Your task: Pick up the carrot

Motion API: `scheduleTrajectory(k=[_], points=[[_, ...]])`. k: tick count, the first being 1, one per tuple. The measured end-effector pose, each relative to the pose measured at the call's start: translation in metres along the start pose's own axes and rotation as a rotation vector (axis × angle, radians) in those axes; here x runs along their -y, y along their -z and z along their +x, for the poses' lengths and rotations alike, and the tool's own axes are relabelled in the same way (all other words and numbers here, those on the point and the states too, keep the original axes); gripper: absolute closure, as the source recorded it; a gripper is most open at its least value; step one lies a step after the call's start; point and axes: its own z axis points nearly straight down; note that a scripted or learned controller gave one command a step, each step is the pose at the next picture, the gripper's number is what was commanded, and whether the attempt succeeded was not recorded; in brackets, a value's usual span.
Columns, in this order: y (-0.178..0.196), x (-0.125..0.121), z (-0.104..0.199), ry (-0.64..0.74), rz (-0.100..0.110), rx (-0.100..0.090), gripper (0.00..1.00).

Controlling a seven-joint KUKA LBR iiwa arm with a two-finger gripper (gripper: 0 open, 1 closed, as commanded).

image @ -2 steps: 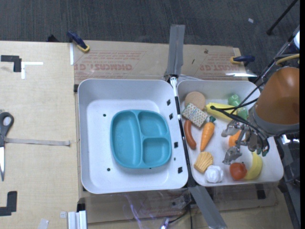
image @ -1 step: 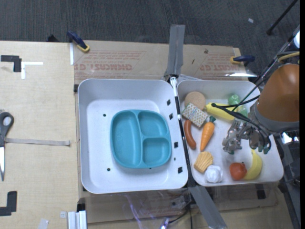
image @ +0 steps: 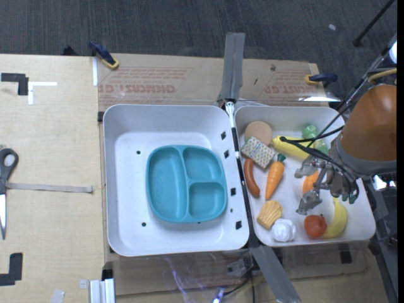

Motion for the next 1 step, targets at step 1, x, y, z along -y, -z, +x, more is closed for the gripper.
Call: scheduleTrajectory(k=[1], points=[[-0.0325, 0.0246, -0.0212, -0.208, 0.001, -0.020, 0.00]])
